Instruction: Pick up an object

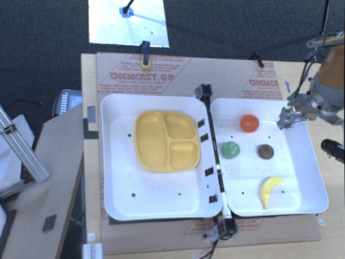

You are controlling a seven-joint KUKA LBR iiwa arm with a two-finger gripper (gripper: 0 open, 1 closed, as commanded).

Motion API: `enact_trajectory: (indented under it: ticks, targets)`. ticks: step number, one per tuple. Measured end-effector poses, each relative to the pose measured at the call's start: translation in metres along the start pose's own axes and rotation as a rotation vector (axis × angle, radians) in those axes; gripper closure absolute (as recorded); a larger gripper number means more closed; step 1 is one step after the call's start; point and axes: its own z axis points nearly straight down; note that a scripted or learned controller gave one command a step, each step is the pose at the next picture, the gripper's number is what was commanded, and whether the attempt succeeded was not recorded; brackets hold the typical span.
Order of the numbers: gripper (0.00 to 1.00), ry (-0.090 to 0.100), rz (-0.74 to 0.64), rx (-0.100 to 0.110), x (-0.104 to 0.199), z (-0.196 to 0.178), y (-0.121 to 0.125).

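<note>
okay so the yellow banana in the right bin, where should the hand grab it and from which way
Probably grip the yellow plastic banana across its thick middle, coming straight down from above. It lies flat on the floor of the right white bin, curving from upper right to lower left, so fingers set across that curve meet its narrow width. Open space lies around it; the hand is near the far rim.
</note>
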Motion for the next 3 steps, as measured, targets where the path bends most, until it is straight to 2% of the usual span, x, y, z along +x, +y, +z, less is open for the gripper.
enact_trajectory:
  ticks: [1, 3]
  targets:
    - [1.00, 0.000, -0.001, 0.001, 0.003, -0.057, 0.012]
    - [1.00, 0.003, -0.003, 0.006, 0.098, -0.031, 0.014]
